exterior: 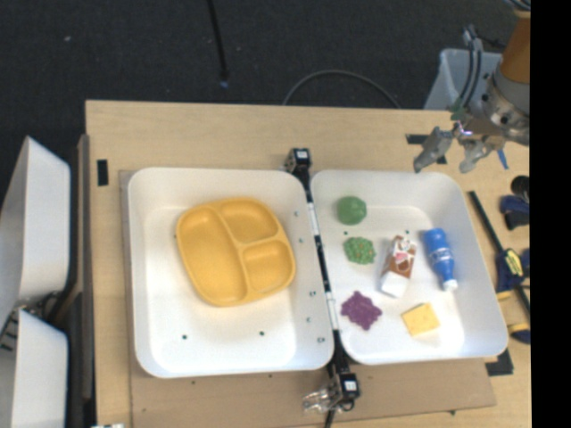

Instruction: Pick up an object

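- from my seat i can read no text, brand, number or sign anywhere in this view.
- the small carton in the right bin has a red and brown printed face, but it is too small and blurred to make out.

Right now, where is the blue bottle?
The blue bottle lies in the right bin, near its right wall, just right of the small carton.

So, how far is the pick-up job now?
Nothing looks picked yet. The tool hangs open above the right bin's far rim with nothing between its fingers. The ball, bottle and sponge all lie in that bin. Descent, grasp and lift remain.
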`<action>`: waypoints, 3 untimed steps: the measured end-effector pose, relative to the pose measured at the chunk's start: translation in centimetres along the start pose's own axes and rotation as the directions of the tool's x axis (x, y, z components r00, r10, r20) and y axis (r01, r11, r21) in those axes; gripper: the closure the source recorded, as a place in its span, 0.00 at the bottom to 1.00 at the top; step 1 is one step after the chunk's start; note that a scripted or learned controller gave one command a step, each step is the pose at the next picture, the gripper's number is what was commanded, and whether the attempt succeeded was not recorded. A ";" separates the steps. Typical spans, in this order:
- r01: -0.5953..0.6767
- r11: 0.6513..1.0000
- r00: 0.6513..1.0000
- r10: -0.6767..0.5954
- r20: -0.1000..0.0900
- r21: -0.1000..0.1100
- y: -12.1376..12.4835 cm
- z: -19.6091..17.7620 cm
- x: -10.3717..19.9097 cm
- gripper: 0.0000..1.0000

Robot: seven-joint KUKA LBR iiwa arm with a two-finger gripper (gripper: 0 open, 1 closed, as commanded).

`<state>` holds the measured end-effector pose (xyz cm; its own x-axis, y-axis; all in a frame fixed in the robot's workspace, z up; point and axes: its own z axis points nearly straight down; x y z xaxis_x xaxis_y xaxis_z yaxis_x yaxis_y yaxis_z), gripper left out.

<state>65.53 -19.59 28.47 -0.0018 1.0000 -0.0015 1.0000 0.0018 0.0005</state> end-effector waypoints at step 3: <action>-0.004 1.000 1.000 0.004 0.000 0.004 0.2 14.3 -0.9 0.00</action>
<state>65.70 -20.48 14.16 0.0026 1.0000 -0.0014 1.0000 -0.0026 -0.0039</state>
